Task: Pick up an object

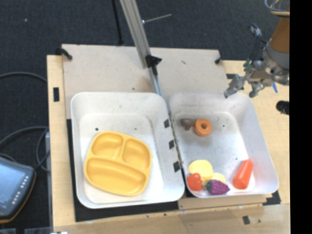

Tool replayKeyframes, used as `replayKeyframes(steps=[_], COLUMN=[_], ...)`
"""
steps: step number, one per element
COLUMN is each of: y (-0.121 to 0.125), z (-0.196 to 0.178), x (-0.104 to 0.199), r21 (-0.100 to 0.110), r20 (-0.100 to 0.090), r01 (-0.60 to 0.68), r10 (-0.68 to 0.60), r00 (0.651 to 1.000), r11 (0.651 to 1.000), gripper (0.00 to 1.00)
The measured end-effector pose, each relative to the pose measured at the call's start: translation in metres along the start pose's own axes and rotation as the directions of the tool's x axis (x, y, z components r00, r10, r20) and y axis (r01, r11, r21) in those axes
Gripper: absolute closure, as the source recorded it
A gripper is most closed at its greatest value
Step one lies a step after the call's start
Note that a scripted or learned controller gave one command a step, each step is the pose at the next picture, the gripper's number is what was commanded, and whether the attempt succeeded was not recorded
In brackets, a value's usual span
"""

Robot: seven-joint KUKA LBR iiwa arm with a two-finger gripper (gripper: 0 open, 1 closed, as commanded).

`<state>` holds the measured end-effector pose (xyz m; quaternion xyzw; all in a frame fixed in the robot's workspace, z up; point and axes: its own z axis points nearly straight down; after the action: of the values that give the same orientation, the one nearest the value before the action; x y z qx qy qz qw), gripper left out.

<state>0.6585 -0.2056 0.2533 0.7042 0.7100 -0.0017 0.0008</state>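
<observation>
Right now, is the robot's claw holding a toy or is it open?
Gripper: open, holding nothing, up over the top edge of the right bin, away from the toys.

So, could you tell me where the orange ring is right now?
The orange ring lies toward the back of the right bin, touching a small brown piece on its left.
</observation>
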Motion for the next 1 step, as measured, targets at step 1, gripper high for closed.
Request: replayKeyframes(steps=[1], y=[-0.0194], z=[0.1382], x=[0.1089], r21=[-0.002], r20=[-0.002], r01=[-0.002], r10=[0.002], r00=[1.0], r11=[1.0], gripper=[0.0])
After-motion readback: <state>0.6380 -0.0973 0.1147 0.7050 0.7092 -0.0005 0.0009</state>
